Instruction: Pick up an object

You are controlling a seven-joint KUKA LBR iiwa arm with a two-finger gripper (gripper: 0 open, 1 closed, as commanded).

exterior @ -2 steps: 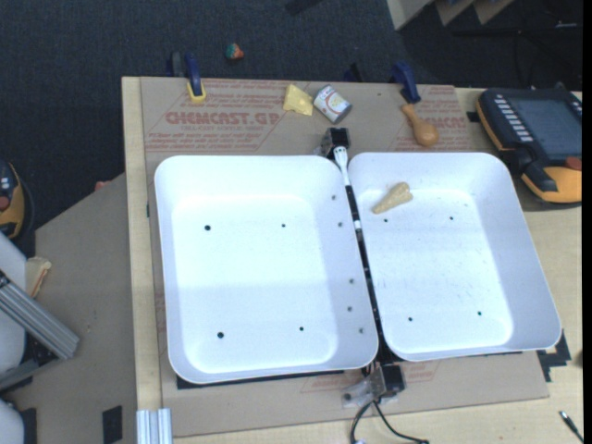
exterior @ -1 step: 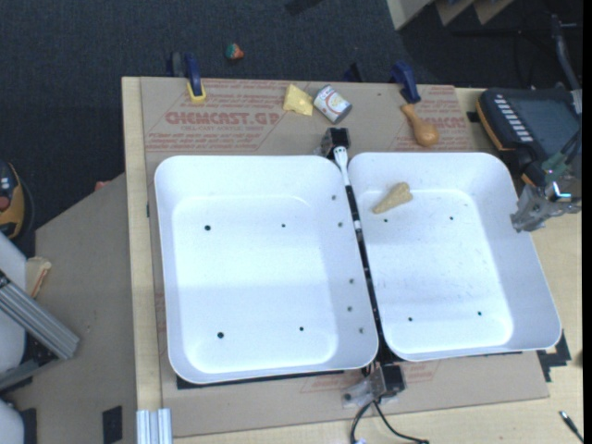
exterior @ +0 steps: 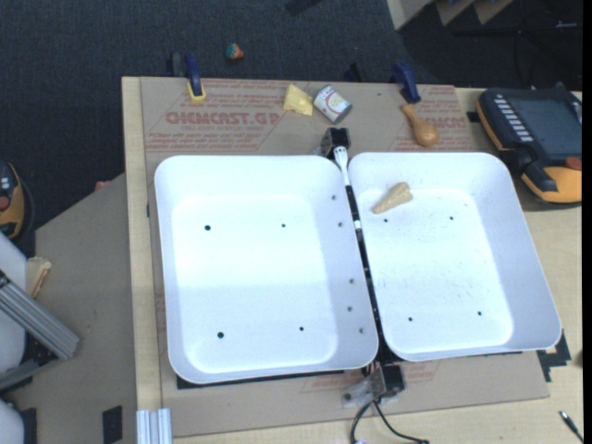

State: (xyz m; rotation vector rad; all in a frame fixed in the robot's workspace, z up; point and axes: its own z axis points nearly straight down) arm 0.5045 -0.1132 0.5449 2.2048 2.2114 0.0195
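The bench holds 2 shallow white plastic bins side by side on a brown printed cardboard sheet.

The left white bin has only 4 small dark dots on its floor, at roughly 11, 1, 7 and 5 o'clock from its middle; they look like fixing points that hold it flat.

Beyond the bins, at 12 o'clock, loose pieces lie on the cardboard: a blue clamp pinning the sheet's far edge, a pale yellow wedge-shaped block, a small white and grey box-like piece just beside it, a 2nd blue clamp, and a tan wooden pear-shaped piece. They sit outside the bins, so they are probably spares.

A black clip at the seam seems to keep both rims together.

The right white bin carries the one likely target: a small tan cone-shaped object, lying on its side at about 10 o'clock from the bin's middle, near the shared rim but apart from it.

The state of the end effector cannot be told here. I judge the pick not yet begun.
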